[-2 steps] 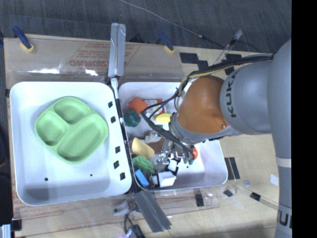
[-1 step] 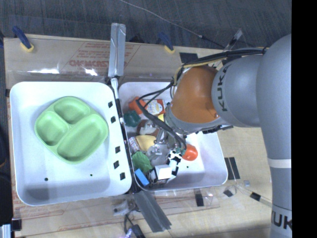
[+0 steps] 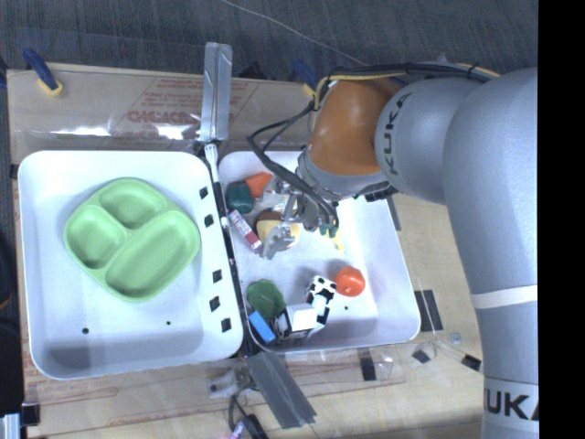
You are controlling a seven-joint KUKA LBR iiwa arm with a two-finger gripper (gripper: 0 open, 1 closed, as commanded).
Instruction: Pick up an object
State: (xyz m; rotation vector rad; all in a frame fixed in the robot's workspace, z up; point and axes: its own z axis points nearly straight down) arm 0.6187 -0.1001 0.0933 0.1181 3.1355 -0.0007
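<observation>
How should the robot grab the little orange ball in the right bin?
Across its round middle, coming straight down from above. The orange ball lies on the bin floor with bare space on its right; the black-and-white toy crowds its left, so the end effector should probably close front to back.

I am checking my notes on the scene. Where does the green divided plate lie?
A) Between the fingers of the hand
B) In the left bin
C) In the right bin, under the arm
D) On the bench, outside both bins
B: the green divided plate rests flat on the floor of the left bin, apart from the small objects in the right bin.
</observation>
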